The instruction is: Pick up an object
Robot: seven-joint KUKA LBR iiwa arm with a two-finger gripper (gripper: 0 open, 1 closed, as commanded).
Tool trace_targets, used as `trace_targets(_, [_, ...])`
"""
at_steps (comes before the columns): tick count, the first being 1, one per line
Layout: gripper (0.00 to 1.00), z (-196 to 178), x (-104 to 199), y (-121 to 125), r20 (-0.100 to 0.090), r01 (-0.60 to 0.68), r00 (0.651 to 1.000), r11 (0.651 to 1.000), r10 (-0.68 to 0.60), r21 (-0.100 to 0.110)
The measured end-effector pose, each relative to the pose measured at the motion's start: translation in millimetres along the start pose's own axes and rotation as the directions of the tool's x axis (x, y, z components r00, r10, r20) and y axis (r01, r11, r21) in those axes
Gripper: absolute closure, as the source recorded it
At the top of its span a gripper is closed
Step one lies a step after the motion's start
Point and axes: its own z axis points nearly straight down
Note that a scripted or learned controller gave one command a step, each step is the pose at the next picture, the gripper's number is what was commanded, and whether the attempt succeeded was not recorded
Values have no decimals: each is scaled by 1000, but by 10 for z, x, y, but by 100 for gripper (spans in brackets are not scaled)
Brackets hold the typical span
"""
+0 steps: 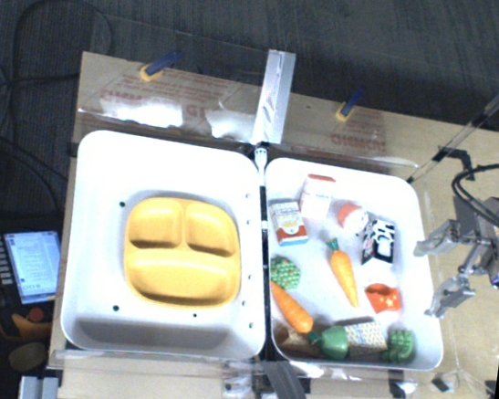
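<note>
Orange and green toy foods crowd the right bin [424, 265], and none of them is in the pincer [463, 263], so the pick is at its approach step, as I judge it. Taking the right bin as landmark: the pincer hangs just outside its right wall, over bare tabletop [475, 364], with its fingers spread and nothing between them. Inside the bin, a carrot [343, 274] lies near the middle; a small red piece [383, 298] sits to the carrot's right, nearest the pincer; a black-and-white carton [379, 241] stands above that piece. A second carrot [290, 308] lies along the bin's lower left, and a broccoli [401, 343] sits in its lower right corner. Left of the bin, in its twin, rests a yellow tray [183, 249] (no likely target, being broad and flat).

The next move calls for swinging leftward over the wall, choosing one item with room around it, and lowering with the fingers astride it; the carrot looks best placed.

The arm's wrist is at the view's right, above the pincer, and the fingers point down and leftward toward the bin.
</note>
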Motion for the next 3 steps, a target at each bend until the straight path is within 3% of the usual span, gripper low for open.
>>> trace_targets(1, [0,1258,-149,129,-2,24,1000,1000,-24,-1])
trace_targets(2, [0,1725,-339,828,19,177,984,984,-177,5])
trace_targets(3, [0,1739,-777,1029,13,132,991,991,-132,3])
